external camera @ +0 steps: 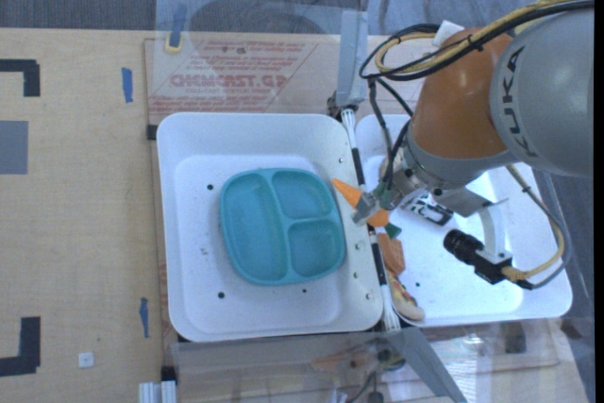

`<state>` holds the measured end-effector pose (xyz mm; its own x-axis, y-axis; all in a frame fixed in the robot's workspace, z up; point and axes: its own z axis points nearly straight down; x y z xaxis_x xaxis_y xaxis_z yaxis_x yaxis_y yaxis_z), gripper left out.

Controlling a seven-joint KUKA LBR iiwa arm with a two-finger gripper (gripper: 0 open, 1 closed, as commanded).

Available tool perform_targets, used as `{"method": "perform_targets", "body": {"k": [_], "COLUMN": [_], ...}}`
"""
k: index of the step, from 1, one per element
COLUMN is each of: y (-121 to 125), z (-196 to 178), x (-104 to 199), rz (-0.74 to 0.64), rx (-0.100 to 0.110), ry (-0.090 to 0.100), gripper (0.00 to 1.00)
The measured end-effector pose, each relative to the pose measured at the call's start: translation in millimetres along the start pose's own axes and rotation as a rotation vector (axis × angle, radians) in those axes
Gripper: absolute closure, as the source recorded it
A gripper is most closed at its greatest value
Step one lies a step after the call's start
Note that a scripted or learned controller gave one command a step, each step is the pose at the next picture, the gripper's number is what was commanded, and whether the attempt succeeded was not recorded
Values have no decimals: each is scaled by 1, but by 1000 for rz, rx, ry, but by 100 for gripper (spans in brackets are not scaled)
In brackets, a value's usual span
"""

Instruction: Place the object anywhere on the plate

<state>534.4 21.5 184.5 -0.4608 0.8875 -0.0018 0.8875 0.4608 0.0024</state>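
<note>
A teal divided plate (281,226) lies in the left white bin (189,156). Just right of the plate's rim, over the divider between the two bins, my gripper (367,206) is shut on an orange carrot-like object (346,193). The object's pointed end sticks out to the left toward the plate, and another orange bit shows below the fingers. It hangs beside the plate, not over it. The arm's grey body and orange band cover much of the right bin (528,297).
In the right bin, close to the divider, lie a brownish item (393,255) and a pale tan item (407,299). A black cable fitting (472,255) hangs from the wrist. The bench's wooden top stretches to the left.
</note>
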Motion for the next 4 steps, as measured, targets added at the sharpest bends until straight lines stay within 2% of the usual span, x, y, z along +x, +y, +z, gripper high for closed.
{"method": "perform_targets", "body": {"k": [1,2,3,4], "y": [0,1,47,38], "z": [0,-10,-22,0], "x": [0,-2,42,-16], "rz": [0,2,-73,355], "rx": [0,-3,-1,1], "ry": [0,-2,0,-1], "gripper": [0,100,100,100]}}
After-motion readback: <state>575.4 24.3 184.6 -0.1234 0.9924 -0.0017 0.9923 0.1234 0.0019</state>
